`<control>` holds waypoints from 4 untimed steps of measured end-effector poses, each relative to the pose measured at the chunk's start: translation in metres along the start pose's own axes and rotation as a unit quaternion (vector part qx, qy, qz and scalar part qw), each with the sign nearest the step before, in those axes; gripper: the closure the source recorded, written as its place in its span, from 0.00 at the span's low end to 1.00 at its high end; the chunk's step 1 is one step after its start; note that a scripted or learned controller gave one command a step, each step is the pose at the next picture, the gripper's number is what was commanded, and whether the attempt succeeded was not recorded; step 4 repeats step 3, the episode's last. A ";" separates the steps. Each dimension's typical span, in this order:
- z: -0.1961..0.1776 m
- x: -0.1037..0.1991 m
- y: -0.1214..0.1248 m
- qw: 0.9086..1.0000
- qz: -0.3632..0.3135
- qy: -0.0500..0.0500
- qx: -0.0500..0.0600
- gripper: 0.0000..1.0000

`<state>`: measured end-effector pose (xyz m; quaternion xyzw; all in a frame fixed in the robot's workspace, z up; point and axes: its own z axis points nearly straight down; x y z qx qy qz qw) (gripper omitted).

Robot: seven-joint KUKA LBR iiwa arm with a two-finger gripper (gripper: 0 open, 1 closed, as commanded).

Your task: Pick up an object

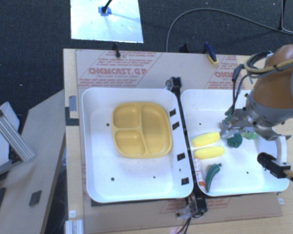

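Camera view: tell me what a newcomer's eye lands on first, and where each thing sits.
The yellow three-compartment plastic plate stands out first, lying alone in the middle of the left white bin. Next come the two yellow corn cobs side by side near the left wall of the right white bin, with a dark green pepper-like toy just below them. The grey and orange arm's gripper hangs over a teal object right of the cobs.

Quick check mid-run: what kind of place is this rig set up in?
Probably a robotics lab test bench, not a kitchen. Two white bins sit clipped together on a board, toy corn and a yellow tray serve as pick objects, and cables run over dark carpet.
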<state>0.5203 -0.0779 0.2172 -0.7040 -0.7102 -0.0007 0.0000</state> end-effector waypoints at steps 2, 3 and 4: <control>0.011 0.096 0.019 1.000 -0.001 0.001 0.000 1.00; 0.003 0.150 0.016 1.000 -0.001 0.000 0.000 1.00; 0.003 0.150 0.016 1.000 -0.001 0.000 0.000 1.00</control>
